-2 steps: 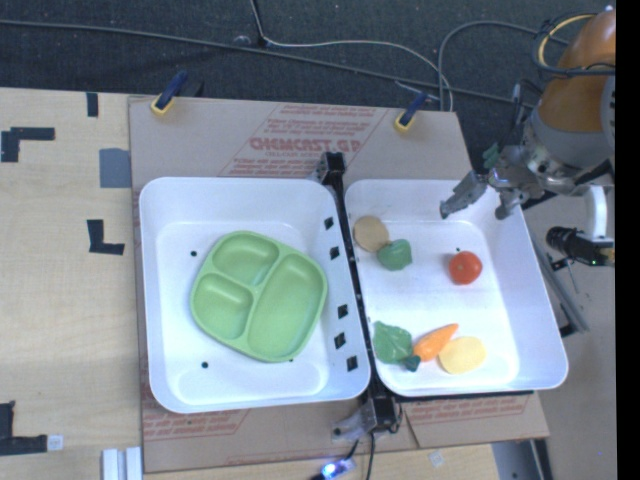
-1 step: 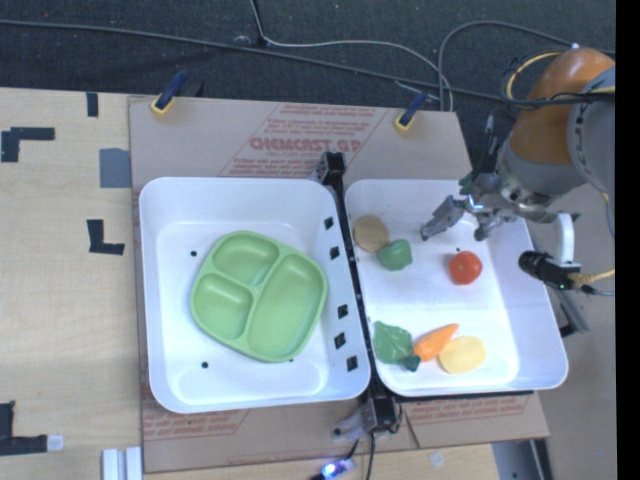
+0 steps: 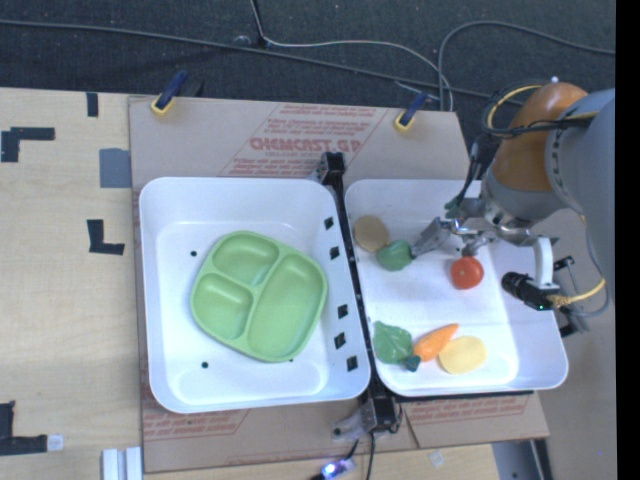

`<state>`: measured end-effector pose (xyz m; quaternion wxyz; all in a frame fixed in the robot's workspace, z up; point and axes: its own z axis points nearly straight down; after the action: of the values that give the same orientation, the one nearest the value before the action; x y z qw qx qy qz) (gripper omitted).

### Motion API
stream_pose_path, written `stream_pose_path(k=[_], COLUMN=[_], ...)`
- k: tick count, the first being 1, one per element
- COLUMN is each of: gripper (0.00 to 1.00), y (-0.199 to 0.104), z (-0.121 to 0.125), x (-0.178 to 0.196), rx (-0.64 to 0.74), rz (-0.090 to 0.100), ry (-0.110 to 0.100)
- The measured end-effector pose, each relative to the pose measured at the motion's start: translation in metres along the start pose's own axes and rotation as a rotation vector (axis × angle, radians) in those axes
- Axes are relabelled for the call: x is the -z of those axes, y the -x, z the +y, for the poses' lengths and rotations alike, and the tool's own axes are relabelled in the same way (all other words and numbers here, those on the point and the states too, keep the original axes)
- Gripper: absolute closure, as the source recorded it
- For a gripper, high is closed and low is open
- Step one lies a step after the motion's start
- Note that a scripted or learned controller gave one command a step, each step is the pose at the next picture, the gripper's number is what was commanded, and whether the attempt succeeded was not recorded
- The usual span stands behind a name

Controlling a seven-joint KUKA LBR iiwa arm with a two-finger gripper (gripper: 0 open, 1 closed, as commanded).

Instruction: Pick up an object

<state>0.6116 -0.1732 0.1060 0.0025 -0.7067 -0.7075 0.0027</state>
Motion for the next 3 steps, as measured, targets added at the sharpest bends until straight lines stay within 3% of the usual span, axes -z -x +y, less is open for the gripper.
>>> stream_pose_path(k=[1,2,3], gripper=[0.00,1.00,1.00], y=[-0.001,0.000,0.000], z=[0.000,0.001,0.003], x=[-0.022,-0.009,0.033], rx=[0.001,0.002,0.000], rz=[-0.002,-0.004,0.000], ry=[0.007,0.011,0.010])
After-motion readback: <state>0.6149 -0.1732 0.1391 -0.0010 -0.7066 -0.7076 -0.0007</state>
